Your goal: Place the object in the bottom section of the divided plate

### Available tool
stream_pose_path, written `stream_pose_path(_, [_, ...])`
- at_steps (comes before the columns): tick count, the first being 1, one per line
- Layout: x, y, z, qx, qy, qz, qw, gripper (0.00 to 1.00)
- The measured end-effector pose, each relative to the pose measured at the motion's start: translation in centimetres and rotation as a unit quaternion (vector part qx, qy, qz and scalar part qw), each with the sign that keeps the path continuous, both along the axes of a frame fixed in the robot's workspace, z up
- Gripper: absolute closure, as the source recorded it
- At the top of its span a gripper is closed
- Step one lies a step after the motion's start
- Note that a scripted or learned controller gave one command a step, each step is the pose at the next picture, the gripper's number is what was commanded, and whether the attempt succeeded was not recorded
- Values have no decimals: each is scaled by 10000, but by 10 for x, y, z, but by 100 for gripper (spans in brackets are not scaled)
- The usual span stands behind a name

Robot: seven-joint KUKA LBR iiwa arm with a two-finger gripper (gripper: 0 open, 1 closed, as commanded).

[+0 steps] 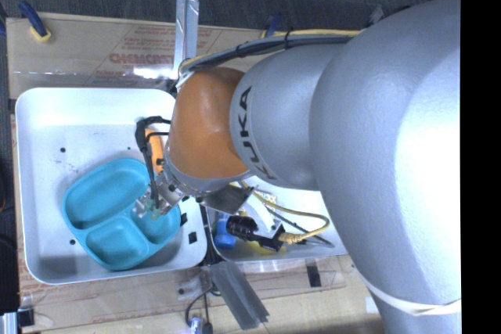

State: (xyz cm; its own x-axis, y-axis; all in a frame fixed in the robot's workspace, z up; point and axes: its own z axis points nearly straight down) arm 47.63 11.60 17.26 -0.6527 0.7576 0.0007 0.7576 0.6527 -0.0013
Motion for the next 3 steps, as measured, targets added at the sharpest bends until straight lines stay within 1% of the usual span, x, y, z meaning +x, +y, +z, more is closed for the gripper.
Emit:
stream_pose_path(1, [0, 0, 0, 0, 0, 0, 10000, 0])
stream_pose_path(2, [1, 1, 10, 0, 2, 24, 10000, 100])
stream_pose_path(3, [1, 1, 10, 0, 1, 25, 10000, 0])
